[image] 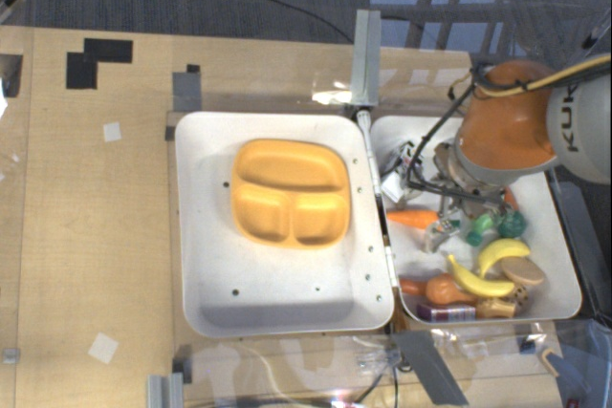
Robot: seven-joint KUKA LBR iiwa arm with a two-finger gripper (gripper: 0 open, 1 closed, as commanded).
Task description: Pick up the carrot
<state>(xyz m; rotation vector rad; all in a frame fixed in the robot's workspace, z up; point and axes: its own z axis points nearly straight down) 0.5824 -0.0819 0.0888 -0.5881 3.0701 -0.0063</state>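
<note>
A yellow divided plate (290,192) sat in the left bin (206,234). In the right bin (564,296), the carrot (412,219) lay near the left wall, just left of the gripper (441,232), whose finger state could not be told. Bananas (488,267) lay to the right, nearer the front.

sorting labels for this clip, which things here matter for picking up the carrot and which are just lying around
Job:
carrot, right bin, gripper

Lying about:
banana
green toys
divided yellow plate, left bin
round brown piece
</note>
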